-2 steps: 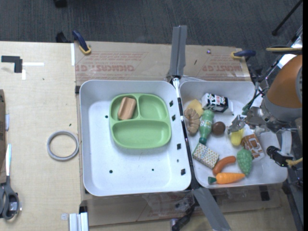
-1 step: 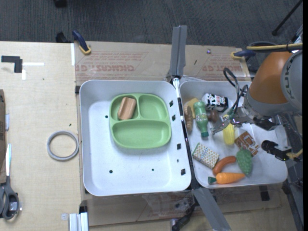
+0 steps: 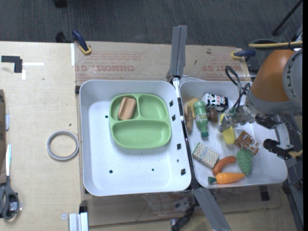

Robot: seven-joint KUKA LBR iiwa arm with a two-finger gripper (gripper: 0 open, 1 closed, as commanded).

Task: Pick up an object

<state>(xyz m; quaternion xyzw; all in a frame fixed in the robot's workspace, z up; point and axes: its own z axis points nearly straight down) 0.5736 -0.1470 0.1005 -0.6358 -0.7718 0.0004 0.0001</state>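
Observation:
The right bin [image 3: 269, 177] holds several toy foods: a green bottle [image 3: 201, 119], a black-and-white cow-patterned piece [image 3: 215, 100], a yellow block [image 3: 229, 135], a brown-and-white packet [image 3: 247, 142], a checkered cracker [image 3: 206, 155], an orange sausage [image 3: 224, 163], a carrot [image 3: 227, 178] and a green bumpy piece [image 3: 244, 161]. My gripper [image 3: 230, 121] hangs low in this bin, just above the yellow block and right of the bottle. Its tip is dark and partly lost against the objects. No object is seen lifted.
The left bin [image 3: 130, 177] carries a green divided plate [image 3: 140, 129] with a tan bun [image 3: 127, 108] in its upper left compartment. On the bench to the left lie a grey ring [image 3: 63, 145] and scissors [image 3: 8, 198]. The arm's orange band [image 3: 272, 81] overhangs the right bin's far right side.

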